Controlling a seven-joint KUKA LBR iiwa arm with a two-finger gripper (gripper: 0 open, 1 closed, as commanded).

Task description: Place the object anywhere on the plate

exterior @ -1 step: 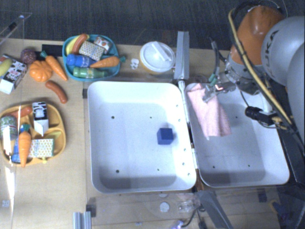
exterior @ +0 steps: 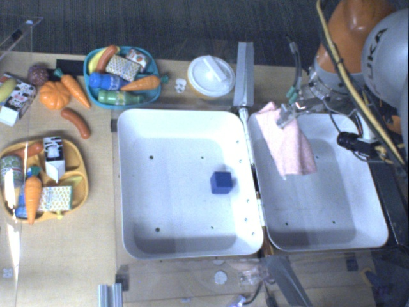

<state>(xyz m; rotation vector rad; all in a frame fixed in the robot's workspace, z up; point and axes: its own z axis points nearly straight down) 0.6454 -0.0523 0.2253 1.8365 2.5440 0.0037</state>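
Over the right bin [exterior: 358,235], the gripper [exterior: 285,112] is clenched on a pink cloth [exterior: 291,147], which hangs from its fingers and drapes down toward the bin's far left part. Left bin [exterior: 147,235] just has a blue cube [exterior: 222,182] sitting right of center.

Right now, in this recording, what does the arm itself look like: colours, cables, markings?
The arm is grey with a rounded orange section, and dark lettering runs along its grey shell. Yellow and black cables loop down its side toward the wrist. The gripper is a small dark metal assembly with thin wires running to it.
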